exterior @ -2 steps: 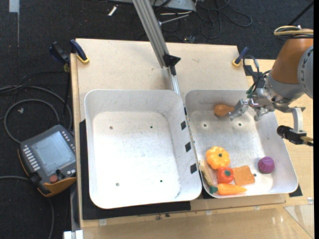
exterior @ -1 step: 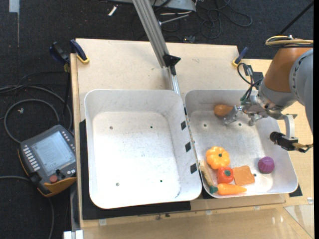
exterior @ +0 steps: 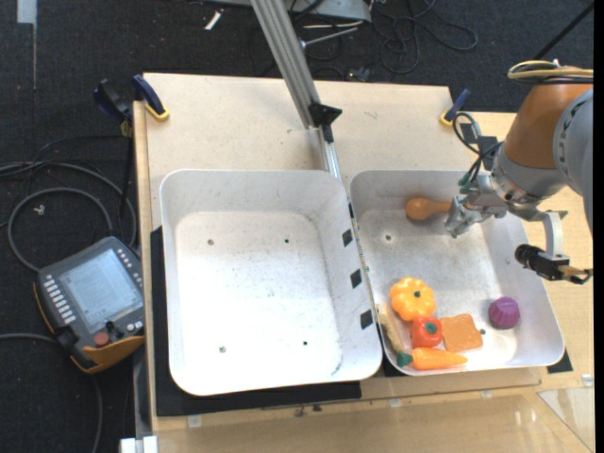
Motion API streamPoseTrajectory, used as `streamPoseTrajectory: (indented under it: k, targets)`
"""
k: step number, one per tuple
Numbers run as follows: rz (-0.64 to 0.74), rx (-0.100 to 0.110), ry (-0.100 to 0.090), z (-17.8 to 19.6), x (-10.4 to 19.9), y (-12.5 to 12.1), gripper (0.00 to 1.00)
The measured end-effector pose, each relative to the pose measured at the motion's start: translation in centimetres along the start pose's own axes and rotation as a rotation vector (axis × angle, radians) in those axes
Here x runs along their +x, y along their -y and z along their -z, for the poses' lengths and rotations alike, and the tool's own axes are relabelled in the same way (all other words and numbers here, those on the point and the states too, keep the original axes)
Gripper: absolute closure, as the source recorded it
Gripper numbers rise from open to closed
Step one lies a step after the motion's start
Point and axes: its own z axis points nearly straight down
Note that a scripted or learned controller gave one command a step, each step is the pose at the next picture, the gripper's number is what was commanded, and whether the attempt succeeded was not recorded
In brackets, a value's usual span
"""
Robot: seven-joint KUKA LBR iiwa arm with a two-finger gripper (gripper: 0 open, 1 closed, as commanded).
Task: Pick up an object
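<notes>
The right bin (exterior: 528,281) holds several toy foods. A brown-orange piece with a short handle (exterior: 422,209) lies near the bin's far wall. My gripper (exterior: 460,219) is down in the bin at the right end of that handle; contact cannot be judged. Toward the front lie a yellow pumpkin (exterior: 413,298), a red tomato (exterior: 427,330), an orange block (exterior: 461,332), a carrot (exterior: 437,358) and a purple ball (exterior: 504,312).
The left bin (exterior: 189,253) sits beside the right one. A slanted metal rail (exterior: 288,50) reaches down to the bins' shared edge. A thin pale stick (exterior: 388,333) lies along the right bin's left wall. A teach pendant (exterior: 90,300) rests off the bench, left.
</notes>
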Motion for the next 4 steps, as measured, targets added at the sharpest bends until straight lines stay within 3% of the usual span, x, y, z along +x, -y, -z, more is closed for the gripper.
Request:
streamPoseTrajectory:
  k: [3,4]
  targets:
    - [-0.001,-0.005,0.001,14.5,-0.2,0.2,1.00]
    - [0.004,0.001,-0.003,15.1,4.9,0.7,1.00]
